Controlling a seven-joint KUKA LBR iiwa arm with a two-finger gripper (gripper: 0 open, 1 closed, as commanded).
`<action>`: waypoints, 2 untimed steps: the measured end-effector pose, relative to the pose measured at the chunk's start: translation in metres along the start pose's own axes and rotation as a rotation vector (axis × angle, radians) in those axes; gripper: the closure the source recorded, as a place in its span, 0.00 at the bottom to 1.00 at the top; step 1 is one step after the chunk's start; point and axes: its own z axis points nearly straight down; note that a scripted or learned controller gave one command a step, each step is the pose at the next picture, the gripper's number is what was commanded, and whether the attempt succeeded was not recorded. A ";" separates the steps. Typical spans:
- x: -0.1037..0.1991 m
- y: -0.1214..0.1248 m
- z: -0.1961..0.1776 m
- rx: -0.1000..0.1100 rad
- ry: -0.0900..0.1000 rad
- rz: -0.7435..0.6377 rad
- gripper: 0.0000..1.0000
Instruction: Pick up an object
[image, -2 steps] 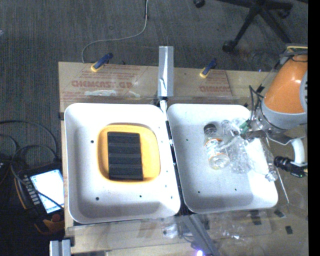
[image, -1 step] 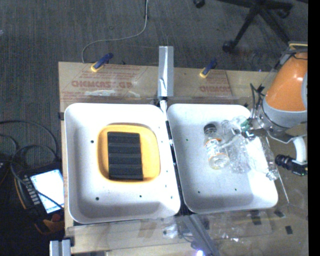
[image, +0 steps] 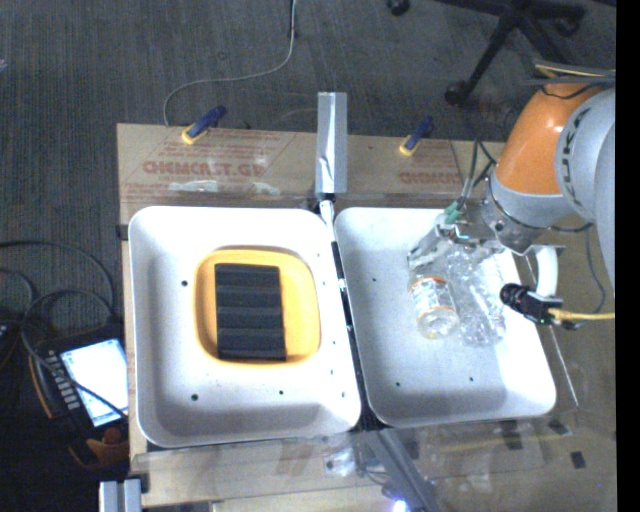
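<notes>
A small clear bottle (image: 433, 302) with an orange label lies in the right bin (image: 420, 385), toward its far right part. Beside it on the right is a crumpled clear plastic item (image: 483, 300). My gripper (image: 456, 244) hangs over the far end of these two, reaching in from the right below the grey and orange arm (image: 545, 150). It is close above or touching the clear items; I cannot tell which. In the left bin (image: 160, 330) rests a yellow block with a black ridged top (image: 252, 308).
A grey upright post (image: 331, 140) stands behind the gap between the bins. Two blue-and-yellow clamps (image: 203, 124) hold the cardboard sheet at the back. A black cable end (image: 520, 296) juts out by the right bin's right rim. A tablet (image: 85, 380) lies on the floor at left.
</notes>
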 end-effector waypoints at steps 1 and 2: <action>0.032 0.064 0.009 0.001 -0.003 0.047 1.00; -0.035 0.036 0.075 0.001 -0.002 -0.202 1.00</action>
